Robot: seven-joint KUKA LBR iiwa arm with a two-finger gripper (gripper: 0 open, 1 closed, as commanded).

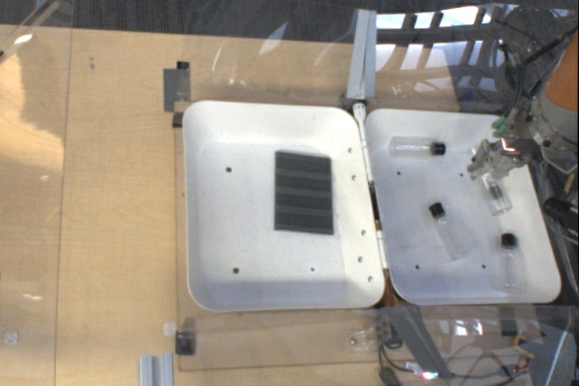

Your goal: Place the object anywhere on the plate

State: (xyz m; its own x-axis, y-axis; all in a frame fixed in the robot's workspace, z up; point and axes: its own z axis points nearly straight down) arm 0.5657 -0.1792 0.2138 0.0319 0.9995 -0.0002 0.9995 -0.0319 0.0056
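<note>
A dark ribbed rectangular plate (304, 192) lies flat in the middle of the left bin (217, 267). Three clear vials with black caps lie in the right bin (543, 289): one (414, 145) at the back left, one (447, 229) in the middle, one (509, 259) at the front right. My gripper (491, 160) hangs over the back right part of the right bin, far right of the plate. A small clear piece (498, 195), possibly another vial, shows just below it; whether it is gripped or lying on the bin floor is unclear.
The two bins meet at a raised rim (371, 194) between them. A metal post (362, 59) stands behind that seam. Cables and frame parts (507, 41) crowd the back right. Bare wooden bench (90, 194) stretches to the left.
</note>
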